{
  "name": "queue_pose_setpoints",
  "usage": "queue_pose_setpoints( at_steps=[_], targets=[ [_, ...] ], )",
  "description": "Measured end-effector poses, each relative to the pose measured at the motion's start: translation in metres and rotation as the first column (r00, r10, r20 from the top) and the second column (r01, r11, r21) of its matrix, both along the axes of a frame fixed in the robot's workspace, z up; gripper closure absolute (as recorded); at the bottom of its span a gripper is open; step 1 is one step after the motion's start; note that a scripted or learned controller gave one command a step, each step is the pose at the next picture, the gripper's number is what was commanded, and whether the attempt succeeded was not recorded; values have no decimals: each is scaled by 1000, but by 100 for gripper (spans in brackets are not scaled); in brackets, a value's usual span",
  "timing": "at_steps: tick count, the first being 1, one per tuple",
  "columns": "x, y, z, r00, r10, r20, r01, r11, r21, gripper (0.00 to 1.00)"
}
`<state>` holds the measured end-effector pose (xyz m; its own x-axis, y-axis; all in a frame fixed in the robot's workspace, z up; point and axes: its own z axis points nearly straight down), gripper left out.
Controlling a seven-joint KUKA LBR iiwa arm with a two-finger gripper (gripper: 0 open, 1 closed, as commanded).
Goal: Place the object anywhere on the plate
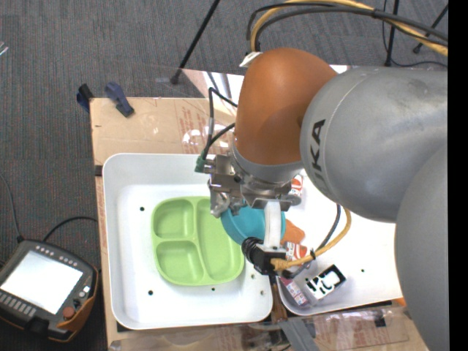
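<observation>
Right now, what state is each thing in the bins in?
Green divided plate: flat in left bin, visible compartments bare.
Teal object: at the plate's right rim, under the gripper, partly hidden; grasp unclear.
Orange object: right bin, partly hidden by the arm.
Black-and-white package: lying in right bin, near its front rim.

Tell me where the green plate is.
In the camera view, the green plate lies flat near the middle of the left bin; a teal thing shows at its right edge, under the arm.
</observation>
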<state>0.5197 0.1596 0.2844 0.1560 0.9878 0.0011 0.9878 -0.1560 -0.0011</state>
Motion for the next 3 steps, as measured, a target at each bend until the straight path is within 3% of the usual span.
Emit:
queue_pose_setpoints(
  at_steps=[1,2,3],
  targets=[
    [-31,-35,85,998,69,2,-69,998,-1,100],
    [-47,23,-35,1000,-8,-17,8,1000,-9,100],
    [-14,-58,-11,999,43,-6,-43,999,-4,100]
  ],
)
